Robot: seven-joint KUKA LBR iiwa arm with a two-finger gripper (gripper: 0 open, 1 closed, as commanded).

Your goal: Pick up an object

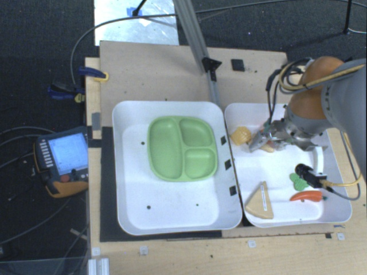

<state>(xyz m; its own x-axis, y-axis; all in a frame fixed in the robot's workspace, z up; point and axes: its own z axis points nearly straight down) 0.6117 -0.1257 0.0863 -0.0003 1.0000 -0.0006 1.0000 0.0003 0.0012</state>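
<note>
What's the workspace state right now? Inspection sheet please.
Surface: bench bears left bin and right bin side by side.
Job's things: right bin holds yellow item, tan wedge, green item, orange-red item.
Clutter: green divided plate in left bin.
Grippers: hand low in right bin beside yellow item; finger state unclear.
Cables: black cable loops at the wrist; more on the floor.
Surroundings: teach pendant on dark floor, left of bench.

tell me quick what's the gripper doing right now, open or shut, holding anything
gripper: low in the right bin, next to the yellow toy; open or closed cannot be told, and no object is seen held.
</note>
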